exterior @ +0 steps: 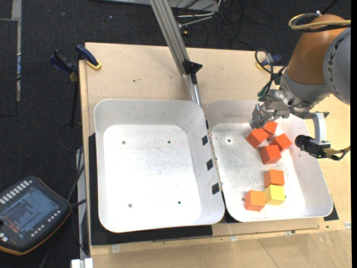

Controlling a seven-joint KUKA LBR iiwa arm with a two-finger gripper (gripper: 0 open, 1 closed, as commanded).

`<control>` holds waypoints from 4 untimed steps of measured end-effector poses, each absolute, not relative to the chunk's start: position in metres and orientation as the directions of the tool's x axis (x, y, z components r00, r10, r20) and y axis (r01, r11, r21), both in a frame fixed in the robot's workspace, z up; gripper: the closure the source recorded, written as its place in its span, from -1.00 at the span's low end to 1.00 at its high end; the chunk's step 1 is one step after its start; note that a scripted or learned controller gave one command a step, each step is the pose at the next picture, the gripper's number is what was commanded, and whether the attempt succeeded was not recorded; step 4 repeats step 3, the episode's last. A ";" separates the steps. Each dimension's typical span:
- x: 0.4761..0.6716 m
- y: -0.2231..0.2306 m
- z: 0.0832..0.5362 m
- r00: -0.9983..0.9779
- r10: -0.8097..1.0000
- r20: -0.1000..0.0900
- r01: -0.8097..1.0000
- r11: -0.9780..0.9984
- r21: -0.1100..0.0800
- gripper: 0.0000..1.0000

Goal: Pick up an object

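Several orange blocks lie in the right bin (pixel 234 166). A cluster of them (pixel 269 143) sits near the bin's far right, and another orange block (pixel 274 177) lies below it. At the front, a yellow block (pixel 275 194) rests against an orange block (pixel 255 200). My gripper (pixel 260 119) hangs low over the cluster's upper left block (pixel 257 137), at the end of the grey and orange arm (pixel 312 54). Nothing is visibly held.
The left bin (pixel 111 149) stands beside the right one, with black clips along their shared edge. A metal pole (pixel 170 29) slants down to the bins' far edge. A teach pendant (pixel 28 211) lies off the bench at the lower left.
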State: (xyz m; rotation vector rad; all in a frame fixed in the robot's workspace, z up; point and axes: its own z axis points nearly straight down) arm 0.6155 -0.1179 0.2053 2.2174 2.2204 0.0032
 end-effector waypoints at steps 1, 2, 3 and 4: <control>0.620 -0.061 0.204 -0.008 1.000 0.002 1.000 0.008 0.000 1.00; 0.605 -0.006 0.216 -0.009 1.000 0.003 1.000 0.009 0.000 1.00; 0.610 0.047 0.230 -0.008 1.000 0.002 1.000 0.008 0.002 1.00; 0.610 0.047 0.230 -0.008 1.000 0.002 1.000 0.008 0.002 1.00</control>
